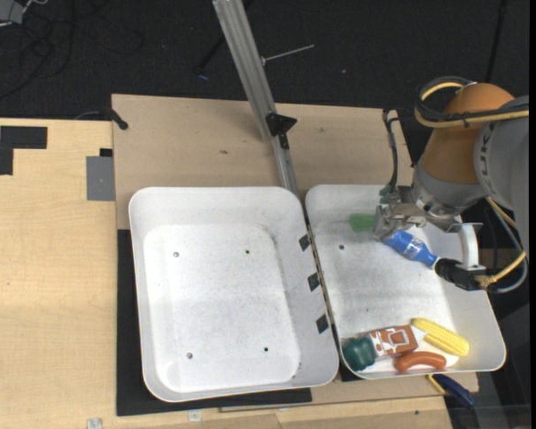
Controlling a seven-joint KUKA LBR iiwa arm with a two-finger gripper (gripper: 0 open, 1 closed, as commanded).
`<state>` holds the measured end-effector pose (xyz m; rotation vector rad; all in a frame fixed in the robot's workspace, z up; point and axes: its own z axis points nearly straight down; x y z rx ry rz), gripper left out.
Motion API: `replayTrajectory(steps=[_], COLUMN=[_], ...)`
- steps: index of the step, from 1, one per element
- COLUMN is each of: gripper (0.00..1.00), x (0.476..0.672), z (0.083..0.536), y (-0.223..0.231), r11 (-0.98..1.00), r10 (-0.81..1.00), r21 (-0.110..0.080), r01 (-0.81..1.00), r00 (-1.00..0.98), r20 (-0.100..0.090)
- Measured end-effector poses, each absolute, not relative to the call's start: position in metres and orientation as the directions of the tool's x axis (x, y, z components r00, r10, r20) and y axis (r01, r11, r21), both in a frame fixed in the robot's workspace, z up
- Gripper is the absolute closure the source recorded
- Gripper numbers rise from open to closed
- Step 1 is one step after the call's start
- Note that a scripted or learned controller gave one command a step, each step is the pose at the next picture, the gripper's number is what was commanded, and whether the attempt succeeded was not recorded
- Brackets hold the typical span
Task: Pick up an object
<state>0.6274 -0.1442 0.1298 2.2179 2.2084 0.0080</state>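
My gripper hangs over the far part of the right bin, under the grey wrist with its orange band. A blue bottle-like object with a white label lies slantwise directly beneath and in front of the gripper, its upper end touching or hidden by it. A small green piece lies just left of the gripper. At the bin's near edge sit a yellow corn cob, an orange-red sausage, a white and red box and a dark green object.
The left bin lies beside the right one, with black clips along the shared rim. A slanted metal rail rises behind the bins. Black cables hang from the arm at the right bin's right edge.
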Motion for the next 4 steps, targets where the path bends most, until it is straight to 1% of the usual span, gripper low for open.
replayTrajectory(steps=[1,2,3,4], gripper=[1.00,1.00,1.00,1.00], x=[0.631,0.627,0.628,0.599], z=[0.184,0.246,0.292,0.279], y=[-0.154,-0.157,-0.158,-0.112], r11=[-0.001,0.000,0.002,0.004], r10=[1.000,1.000,1.000,1.000], r21=[0.003,0.005,0.004,-0.005], r01=[1.000,1.000,1.000,1.000], r00=[0.001,0.000,-0.002,-0.004], r20=[-0.001,-0.001,-0.001,0.003])
